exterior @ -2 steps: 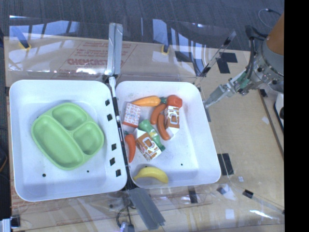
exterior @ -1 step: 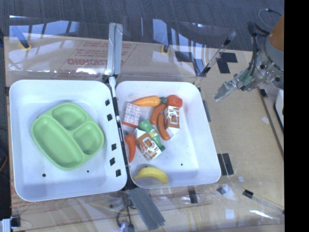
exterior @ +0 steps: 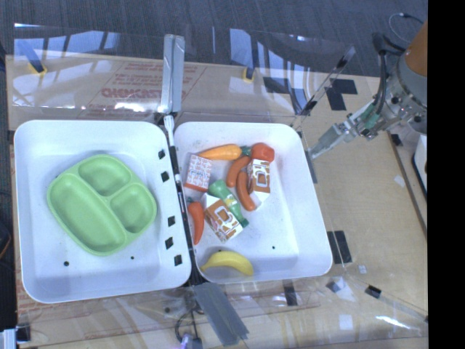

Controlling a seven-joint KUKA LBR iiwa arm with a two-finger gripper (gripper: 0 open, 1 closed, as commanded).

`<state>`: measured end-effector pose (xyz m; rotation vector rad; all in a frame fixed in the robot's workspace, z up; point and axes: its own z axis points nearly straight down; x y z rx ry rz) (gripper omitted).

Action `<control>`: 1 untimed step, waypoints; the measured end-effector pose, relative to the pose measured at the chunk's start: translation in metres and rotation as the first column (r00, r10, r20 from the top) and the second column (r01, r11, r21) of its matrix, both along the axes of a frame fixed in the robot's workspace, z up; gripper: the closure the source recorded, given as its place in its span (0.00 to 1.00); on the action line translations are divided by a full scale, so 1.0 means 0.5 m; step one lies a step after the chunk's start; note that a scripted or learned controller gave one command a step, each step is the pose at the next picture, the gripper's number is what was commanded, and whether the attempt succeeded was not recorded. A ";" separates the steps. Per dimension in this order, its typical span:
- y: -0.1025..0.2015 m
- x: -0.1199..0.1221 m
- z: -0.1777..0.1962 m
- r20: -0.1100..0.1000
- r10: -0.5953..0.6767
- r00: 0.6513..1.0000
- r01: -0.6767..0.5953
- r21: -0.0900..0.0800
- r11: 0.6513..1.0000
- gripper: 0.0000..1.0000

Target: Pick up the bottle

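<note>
- The bottle [exterior: 227, 208] is green and lies on its side in the right bin [exterior: 290, 224], near the bin's middle, mostly hidden under a carton; its long axis looks to run slantwise, from upper left to lower right, though which end is the cap cannot be told
- Cartons, two: one orange-and-white carton [exterior: 223, 219] lies across the bottle, touching it, and a second carton [exterior: 259, 177] stands just to the bottle's upper right
- One small red-and-white packet [exterior: 198, 171] lies just to the bottle's upper left
- Carrots, two: one carrot [exterior: 220, 152] above the bottle toward the bin's far wall, another carrot [exterior: 196, 220] just left of the bottle by the bin's left wall
- Sausages [exterior: 241, 180], two, lie between the bottle and the second carton
- One tomato [exterior: 262, 152] sits up and right of the bottle
- One banana [exterior: 227, 262] lies below the bottle, near the front wall
- Left of the bottle's bin, the left bin [exterior: 43, 260] holds one green divided plate [exterior: 102, 203]
- The jaws [exterior: 323, 142] hang over the counter [exterior: 370, 217], outside the right bin, well apart from the bottle to its upper right; whether they are spread or pressed together cannot be told
</note>
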<state>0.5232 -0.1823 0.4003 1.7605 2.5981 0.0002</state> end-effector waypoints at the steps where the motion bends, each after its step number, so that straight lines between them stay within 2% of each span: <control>1: 0.001 0.002 0.022 0.002 0.006 1.000 -0.006 -0.001 1.000 1.00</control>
